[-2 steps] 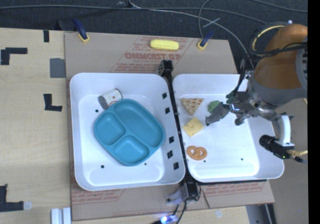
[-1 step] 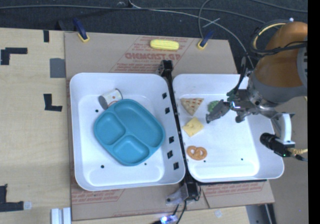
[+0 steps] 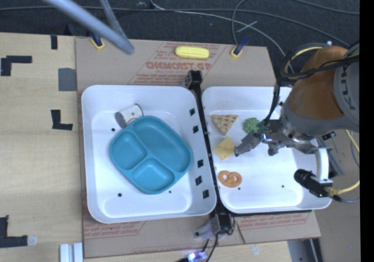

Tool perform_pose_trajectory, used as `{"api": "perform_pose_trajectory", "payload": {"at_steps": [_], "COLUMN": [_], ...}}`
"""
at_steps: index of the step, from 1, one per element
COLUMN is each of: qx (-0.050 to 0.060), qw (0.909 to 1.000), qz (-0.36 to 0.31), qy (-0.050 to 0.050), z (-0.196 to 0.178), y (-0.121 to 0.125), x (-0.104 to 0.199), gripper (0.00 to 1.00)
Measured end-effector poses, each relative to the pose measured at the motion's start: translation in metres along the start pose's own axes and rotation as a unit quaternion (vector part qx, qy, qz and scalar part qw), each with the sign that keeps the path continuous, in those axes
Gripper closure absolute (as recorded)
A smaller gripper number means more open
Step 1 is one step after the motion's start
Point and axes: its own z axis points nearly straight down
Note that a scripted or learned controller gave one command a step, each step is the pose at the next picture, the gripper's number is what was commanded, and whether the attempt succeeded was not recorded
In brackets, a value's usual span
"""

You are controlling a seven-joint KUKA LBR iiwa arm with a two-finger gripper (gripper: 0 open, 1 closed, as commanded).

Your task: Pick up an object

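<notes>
Gripper (image 3: 252,144) low in right bin (image 3: 292,199), by broccoli (image 3: 251,124) (finger gap indiscernible).

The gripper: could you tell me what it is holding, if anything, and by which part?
Nothing shows between the gripper's fingers; it hangs by the yellow piece and green piece.

Glossy plastic tray (image 3: 151,152) (bins (image 3: 93,138) matt)

Red "CHEMCAST GP" print on cardboard sheet (image 3: 163,65)
</notes>
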Motion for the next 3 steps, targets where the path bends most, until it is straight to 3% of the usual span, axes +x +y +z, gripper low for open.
{"api": "perform_pose_trajectory", "payload": {"at_steps": [1, 2, 3], "qx": [0.001, -0.003, -0.004], "qw": [1.0000, 1.0000, 1.0000], "qz": [0.000, 0.000, -0.001], "qy": [0.000, -0.001, -0.001], "z": [0.062, 0.099, 0.087], "y": [0.002, 0.002, 0.003], "x": [-0.005, -0.005, -0.005], "gripper": [0.00, 0.00, 1.00]}}
